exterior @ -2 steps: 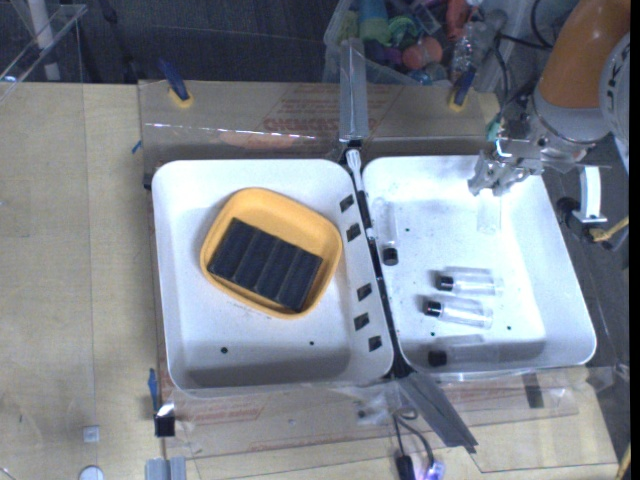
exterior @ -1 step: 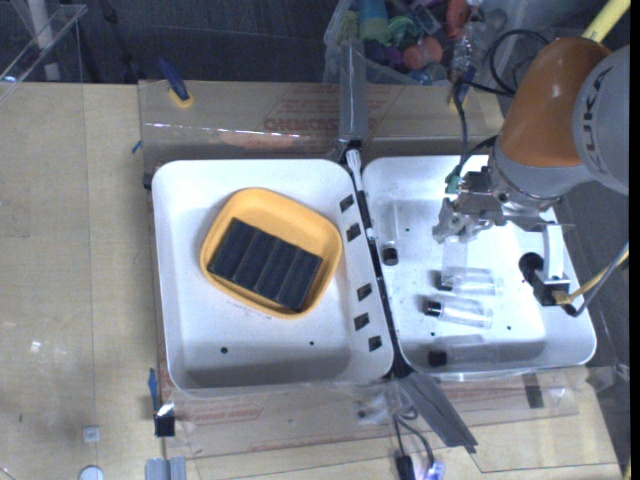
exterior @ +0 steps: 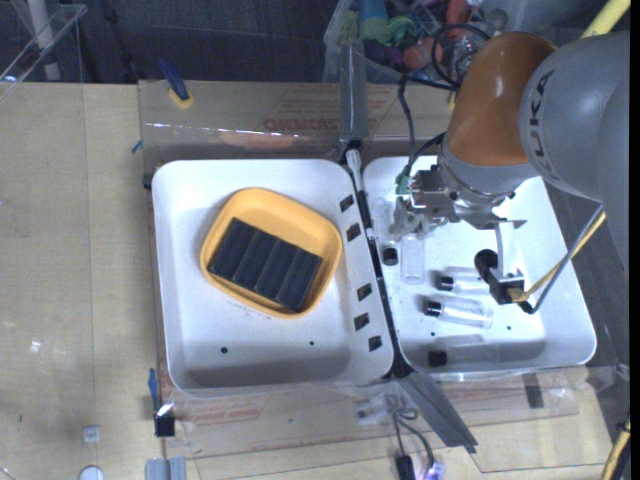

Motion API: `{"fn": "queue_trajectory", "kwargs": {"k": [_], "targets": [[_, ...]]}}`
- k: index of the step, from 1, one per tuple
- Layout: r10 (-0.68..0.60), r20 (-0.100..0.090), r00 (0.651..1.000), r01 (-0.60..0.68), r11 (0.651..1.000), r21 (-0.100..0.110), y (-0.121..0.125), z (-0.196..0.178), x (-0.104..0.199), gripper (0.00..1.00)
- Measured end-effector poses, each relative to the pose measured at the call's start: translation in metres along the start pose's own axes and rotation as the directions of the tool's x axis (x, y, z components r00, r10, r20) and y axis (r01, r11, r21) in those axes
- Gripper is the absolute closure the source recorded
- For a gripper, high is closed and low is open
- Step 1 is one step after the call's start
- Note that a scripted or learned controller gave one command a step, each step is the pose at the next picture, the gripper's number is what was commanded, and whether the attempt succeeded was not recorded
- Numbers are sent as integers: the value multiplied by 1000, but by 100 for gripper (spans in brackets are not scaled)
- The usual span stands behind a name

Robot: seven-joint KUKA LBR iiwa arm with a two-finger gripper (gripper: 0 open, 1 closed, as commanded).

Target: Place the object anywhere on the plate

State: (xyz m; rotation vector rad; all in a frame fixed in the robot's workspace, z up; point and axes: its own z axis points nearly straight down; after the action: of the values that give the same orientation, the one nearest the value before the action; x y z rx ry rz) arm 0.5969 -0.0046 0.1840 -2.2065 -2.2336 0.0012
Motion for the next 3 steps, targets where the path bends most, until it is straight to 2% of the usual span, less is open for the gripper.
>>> {"fn": "queue_trajectory", "kwargs": {"k": [1, 2, 3], "targets": [[-127, 1, 992, 127, 992, -3, 22, 0, 59, 100], [-332, -1, 943, 332, 943, 3, -1, 0, 91, 100], [-494, -1, 870, 494, 870, 2, -15, -4, 128, 100]]}}
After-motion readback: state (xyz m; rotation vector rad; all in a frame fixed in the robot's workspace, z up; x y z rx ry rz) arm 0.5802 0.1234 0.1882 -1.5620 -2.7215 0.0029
